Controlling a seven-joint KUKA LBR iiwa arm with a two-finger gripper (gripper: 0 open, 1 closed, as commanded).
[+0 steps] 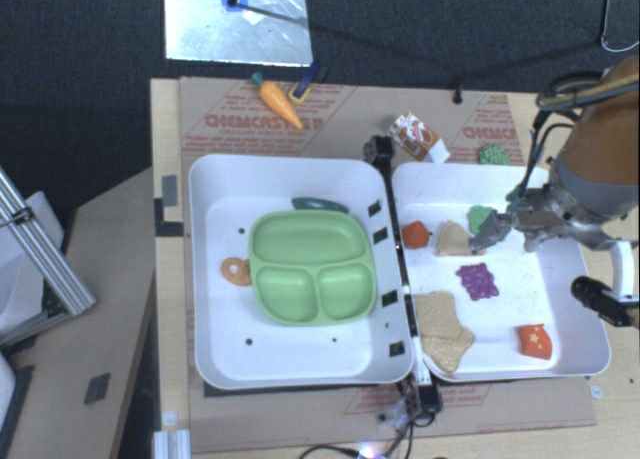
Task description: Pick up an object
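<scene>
Looking down through the fixed overhead camera, I am seeing the grey arm with its orange band (600, 137) reaching in from the right over the right-hand shallow white bin (575, 347). Its two-finger gripper (492, 234) is hanging low over the upper middle of that bin, dark fingers pointing left. I cannot tell whether the fingers are spread or pressed together, and I am not seeing anything between them.

Right at the fingertips a small green leafy toy (480, 216) is lying, and just to its left a pale tan wedge (452, 239) is sitting, with a round red-orange tomato-like piece (416, 236) beside that, near the bin's left wall. Below the gripper, a purple bunch of toy grapes (478, 280) is resting mid-bin. Two tan bread-slice shapes (441, 329) are overlapping in the lower left corner, and a red-orange strawberry-like piece (535, 341) is lying toward the lower right.

The left-hand white bin (215, 347) is carrying a light green divided plastic plate (312, 266), with a small orange ring (236, 271) just beside its left edge.

Beyond the bins, an orange toy carrot (280, 103) is lying on the cardboard, and a small red-and-white carton (416, 136) and a green broccoli-like piece (492, 154) are sitting near the right bin's far rim.
</scene>
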